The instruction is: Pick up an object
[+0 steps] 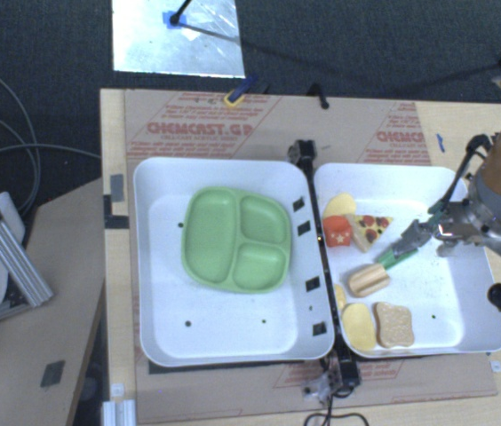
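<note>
While I reach in from the right side of the camera view, my gripper (pixel 403 251) sits low over the right bin (pixel 477 331), its green-tipped end pointing down and to the left toward the toy food; whether my fingers are spread or closed I cannot tell, for they blur into one narrow green and grey shape, and nothing is visibly caught between them. My wrist lies across the right bin's far right part; the orange band shows above it at the frame's edge.

Just below and to the left of my tip lies the hot dog bun (pixel 369 280), near it but with a sliver of white bin floor between; up and to the left lies the pizza slice (pixel 371 229), flat on the floor, with the red cube (pixel 338 232) touching or just beside its left edge; behind the cube sits a yellow piece (pixel 340 206), close to the divider between the bins. Toward the front of the bin lies the toast slice (pixel 394 323), flat, with a second yellow piece (pixel 358 326) just beside it on the left.

Across the divider, the left bin (pixel 170 327) bears a green compartment plate (pixel 237 239), lying level near its middle; both bins rest side by side on a cardboard sheet (pixel 199 127) on the bench.
</note>
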Tool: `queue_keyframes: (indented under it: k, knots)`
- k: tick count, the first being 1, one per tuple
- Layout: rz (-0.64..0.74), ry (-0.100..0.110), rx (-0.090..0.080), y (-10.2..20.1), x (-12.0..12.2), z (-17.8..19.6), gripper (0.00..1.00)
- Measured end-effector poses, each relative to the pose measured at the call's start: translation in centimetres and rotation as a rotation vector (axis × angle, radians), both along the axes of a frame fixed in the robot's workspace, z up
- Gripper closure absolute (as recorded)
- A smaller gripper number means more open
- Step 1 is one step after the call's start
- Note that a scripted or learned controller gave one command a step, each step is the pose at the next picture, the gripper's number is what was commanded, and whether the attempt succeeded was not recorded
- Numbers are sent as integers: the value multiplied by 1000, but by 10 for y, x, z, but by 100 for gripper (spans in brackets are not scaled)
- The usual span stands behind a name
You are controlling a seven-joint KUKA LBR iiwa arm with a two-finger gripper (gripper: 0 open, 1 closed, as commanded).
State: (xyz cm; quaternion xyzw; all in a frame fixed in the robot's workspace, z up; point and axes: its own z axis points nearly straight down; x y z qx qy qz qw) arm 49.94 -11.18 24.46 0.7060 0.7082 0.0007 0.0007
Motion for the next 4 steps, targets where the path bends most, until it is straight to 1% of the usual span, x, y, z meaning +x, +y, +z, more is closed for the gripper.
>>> queue_keyframes:
  k: [1, 2, 3, 4]
  knots:
    - [17, -18, 6, 157, -12, 170, 0]
    - [4, -6, 2, 202, -12, 232, 0]
    - [9, -3, 4, 295, -13, 252, 0]
    - [6, 2, 1, 349, -13, 227, 0]
